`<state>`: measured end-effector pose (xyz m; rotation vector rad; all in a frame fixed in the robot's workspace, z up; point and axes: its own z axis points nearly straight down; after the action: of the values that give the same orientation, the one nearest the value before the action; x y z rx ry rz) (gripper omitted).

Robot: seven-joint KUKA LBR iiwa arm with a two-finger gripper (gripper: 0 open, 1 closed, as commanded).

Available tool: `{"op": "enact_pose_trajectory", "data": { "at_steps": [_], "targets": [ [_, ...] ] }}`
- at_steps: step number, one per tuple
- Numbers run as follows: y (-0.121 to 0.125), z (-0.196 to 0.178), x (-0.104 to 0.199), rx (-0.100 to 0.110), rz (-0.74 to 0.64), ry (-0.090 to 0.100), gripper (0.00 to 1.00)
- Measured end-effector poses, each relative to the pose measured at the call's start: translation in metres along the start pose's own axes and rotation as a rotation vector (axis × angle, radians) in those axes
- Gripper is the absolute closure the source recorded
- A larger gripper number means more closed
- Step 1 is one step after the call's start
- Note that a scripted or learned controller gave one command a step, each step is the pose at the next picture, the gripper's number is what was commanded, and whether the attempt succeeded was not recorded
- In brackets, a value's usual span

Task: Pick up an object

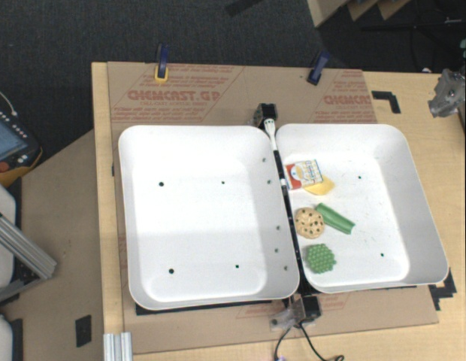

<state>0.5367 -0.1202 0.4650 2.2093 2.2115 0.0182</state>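
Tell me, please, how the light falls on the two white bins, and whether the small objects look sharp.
Camera view: the left bin is brighter in its upper half and dimmer below; the cookie and green piece look slightly soft, details hard to read.

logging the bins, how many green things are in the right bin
2. A long green piece lies tilted beside the cookie, near the right bin's left side. A round bumpy green piece sits just below them, toward the near edge. Nothing looks hidden.

1 fixed camera looks down at a slant on the bench (218, 81), framing both white bins (195, 209) fully.
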Motion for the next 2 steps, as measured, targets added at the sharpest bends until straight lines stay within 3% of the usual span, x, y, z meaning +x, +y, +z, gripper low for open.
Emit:
{"op": "enact_pose_trajectory", "data": {
  "at_steps": [1, 2],
  "targets": [
    [-0.039, 0.158, 0.017, 0.037, 0.002, 0.007, 1.0],
    [-0.058, 0.02, 0.023, 0.001, -0.001, 0.0, 1.0]
  ]
}}
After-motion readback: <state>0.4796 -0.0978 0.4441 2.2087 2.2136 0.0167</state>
